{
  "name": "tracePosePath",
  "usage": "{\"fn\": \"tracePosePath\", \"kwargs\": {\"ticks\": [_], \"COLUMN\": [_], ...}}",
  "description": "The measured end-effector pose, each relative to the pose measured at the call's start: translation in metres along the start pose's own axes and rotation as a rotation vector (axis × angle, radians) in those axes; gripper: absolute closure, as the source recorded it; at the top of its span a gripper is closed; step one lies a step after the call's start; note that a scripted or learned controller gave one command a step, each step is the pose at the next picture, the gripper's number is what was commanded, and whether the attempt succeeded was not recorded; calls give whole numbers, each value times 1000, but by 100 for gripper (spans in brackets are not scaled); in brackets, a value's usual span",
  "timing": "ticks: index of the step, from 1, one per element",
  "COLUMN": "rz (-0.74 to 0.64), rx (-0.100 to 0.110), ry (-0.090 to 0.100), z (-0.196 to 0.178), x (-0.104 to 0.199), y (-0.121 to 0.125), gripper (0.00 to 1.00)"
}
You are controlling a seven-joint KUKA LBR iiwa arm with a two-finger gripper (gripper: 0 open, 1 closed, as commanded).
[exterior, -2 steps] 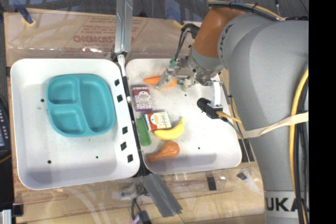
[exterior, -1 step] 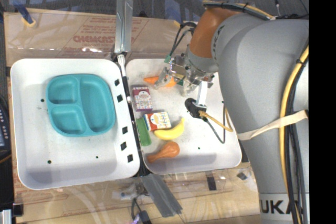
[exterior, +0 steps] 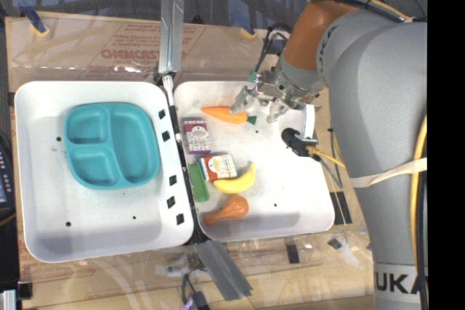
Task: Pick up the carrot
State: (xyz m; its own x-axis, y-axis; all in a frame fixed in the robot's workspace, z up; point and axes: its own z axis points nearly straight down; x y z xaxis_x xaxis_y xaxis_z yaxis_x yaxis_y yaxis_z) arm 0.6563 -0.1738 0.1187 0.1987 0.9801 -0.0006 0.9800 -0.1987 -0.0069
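The right bin (exterior: 312,210) has bare floor along its right side and near edge. Its left side is crowded: carrot (exterior: 223,115) at the top, then packet (exterior: 195,136), box (exterior: 218,167), banana (exterior: 237,181) and pear (exterior: 227,209). The hand (exterior: 249,101) sits just beside the carrot's right end.

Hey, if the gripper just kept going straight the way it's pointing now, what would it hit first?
Most likely the carrot. The gripper reaches in from the right of the right bin, its tips at the carrot's right end. Depth is hard to judge from above, so it may sit above it rather than touching.
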Motion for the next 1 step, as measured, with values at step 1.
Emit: {"fn": "tracePosePath", "kwargs": {"ticks": [1], "rz": [4], "rx": [2], "ry": [0], "z": [31], "x": [37], "y": [-7], "gripper": [0]}}
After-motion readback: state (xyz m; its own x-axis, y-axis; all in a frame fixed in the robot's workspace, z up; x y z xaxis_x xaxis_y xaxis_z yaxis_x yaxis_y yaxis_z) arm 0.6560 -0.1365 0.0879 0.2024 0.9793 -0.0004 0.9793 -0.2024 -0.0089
